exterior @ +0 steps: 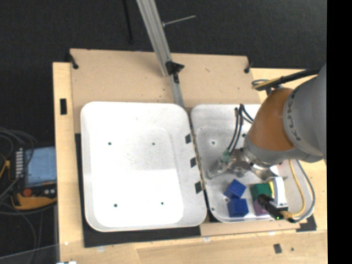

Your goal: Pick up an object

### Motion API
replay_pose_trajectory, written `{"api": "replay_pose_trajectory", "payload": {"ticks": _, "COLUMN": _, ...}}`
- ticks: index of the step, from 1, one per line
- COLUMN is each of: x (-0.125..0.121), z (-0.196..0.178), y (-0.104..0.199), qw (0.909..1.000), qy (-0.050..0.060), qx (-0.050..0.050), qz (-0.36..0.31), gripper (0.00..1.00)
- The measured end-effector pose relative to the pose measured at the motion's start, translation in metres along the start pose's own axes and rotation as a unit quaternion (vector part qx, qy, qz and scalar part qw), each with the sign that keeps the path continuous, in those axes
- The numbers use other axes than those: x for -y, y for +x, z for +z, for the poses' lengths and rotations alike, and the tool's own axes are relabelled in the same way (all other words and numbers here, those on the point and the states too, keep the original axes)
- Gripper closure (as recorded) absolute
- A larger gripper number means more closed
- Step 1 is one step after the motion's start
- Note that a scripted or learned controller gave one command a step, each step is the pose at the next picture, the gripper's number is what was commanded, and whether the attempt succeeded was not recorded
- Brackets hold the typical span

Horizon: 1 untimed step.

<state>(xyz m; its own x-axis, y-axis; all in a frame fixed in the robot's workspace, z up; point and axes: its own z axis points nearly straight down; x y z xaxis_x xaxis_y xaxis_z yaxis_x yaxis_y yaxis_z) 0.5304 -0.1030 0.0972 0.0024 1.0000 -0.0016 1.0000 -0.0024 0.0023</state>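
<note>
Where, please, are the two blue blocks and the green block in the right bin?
Upper blue block (236, 188), camera view, top face.
Lower blue block (237, 207), camera view, top face.
Green block (260, 190), camera view, visible top.

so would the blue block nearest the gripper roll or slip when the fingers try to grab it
The upper blue block looks like a cube with flat faces, so it probably won't roll. It seems rigid, so it shouldn't squash. It sits turned at an angle, close to the second blue block on the right bin's smooth floor, so it may slide or twist if the gripper pushes it.
</note>
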Motion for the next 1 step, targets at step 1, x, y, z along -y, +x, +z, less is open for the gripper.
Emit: {"api": "replay_pose_trajectory", "payload": {"ticks": 1, "x": -0.0012, "z": -0.012, "y": -0.0006, "qw": 1.0, "qy": -0.002, "qx": -0.001, "qz": 0.004, "gripper": 1.0}}
